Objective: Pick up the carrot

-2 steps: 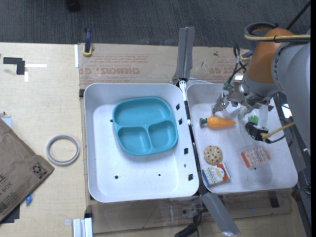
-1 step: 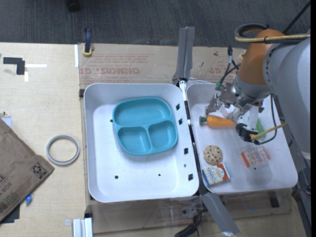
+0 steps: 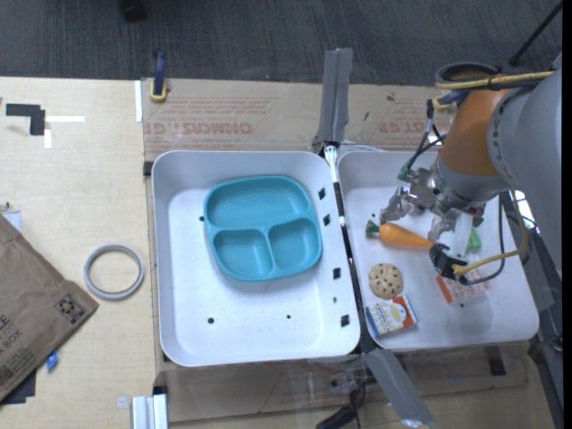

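Note:
The carrot (image 3: 404, 235), orange with a green stub at its left end, lies in the right bin (image 3: 500, 329) near that bin's left wall. My gripper (image 3: 416, 221) hangs right over it, open. One finger (image 3: 391, 210) stands at the carrot's upper left and the other (image 3: 441, 231) at its right end. The carrot rests on the bin floor between and below them, not lifted.
A cookie (image 3: 386, 280) and a small carton (image 3: 393, 315) lie in front of the carrot. A red-and-white packet (image 3: 453, 288) and a green item (image 3: 472, 238) sit under the wrist. The left bin (image 3: 179, 329) holds a blue divided plate (image 3: 264, 226). A tape roll (image 3: 113, 269) lies on the bench.

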Tool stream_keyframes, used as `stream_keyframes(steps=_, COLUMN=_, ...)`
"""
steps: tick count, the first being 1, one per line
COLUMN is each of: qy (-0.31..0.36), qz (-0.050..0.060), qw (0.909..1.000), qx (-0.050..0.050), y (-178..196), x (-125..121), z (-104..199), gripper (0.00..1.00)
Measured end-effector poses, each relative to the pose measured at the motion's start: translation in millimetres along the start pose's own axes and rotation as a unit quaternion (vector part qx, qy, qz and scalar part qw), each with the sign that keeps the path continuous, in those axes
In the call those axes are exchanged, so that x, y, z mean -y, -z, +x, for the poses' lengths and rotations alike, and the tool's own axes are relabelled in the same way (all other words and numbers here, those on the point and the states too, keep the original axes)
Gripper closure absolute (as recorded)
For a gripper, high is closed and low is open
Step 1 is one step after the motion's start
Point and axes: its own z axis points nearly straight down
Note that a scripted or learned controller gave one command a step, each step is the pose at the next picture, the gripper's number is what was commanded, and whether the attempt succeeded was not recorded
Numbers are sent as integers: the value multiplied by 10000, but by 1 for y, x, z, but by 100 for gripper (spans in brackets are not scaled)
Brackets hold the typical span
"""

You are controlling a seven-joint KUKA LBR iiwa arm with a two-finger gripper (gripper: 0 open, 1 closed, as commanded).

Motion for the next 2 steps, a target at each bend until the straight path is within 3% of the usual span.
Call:
stream_keyframes(steps=1, qy=-877, qz=8, qw=9961, qx=1, y=-1, x=32, z=-4, gripper=0)
stream_keyframes(steps=2, qy=-2068, qz=13, qw=9784, qx=1, y=-1, x=70, z=-27, gripper=0)
